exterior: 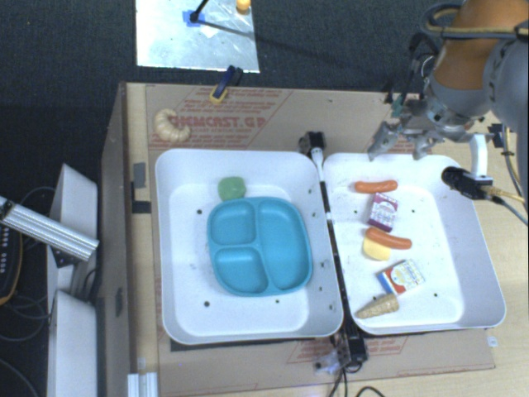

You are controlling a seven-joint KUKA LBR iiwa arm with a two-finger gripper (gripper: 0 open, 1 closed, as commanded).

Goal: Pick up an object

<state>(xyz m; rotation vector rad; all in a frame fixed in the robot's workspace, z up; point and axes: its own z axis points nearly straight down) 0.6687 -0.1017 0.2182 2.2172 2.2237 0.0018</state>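
— At upper right of the frame, what?
— Grey arm with orange band point(479, 15), reaching in; two-finger gripper point(402, 143) hovering over the far rim of the right-hand shallow white bin point(479, 255), fingers spread apart, nothing between them.

— In that bin?
— Nearest the gripper, a small orange-red sausage point(376, 186), apart from the fingertips. Just below, a purple-and-white carton point(383, 212). Below that, a second red sausage point(393, 241) lying across a yellow wedge-shaped piece point(376, 251). Lower still, a red, white and blue box point(401, 277), tilted, and a tan waffle cone point(378, 307) at the near edge.

— In the left-hand white bin point(186, 321)?
— Blue plastic plate with three compartments point(258, 246) at centre; pale green rounded piece point(231, 188) touching its upper edge, outside the compartments.

— Beyond the bins?
— Beige curled piece point(171, 124) on the cardboard at upper left; blue-and-yellow tool point(225, 83) at the cardboard's far edge; shiny sheet point(196, 23) on the floor with a small orange ball point(243, 4).
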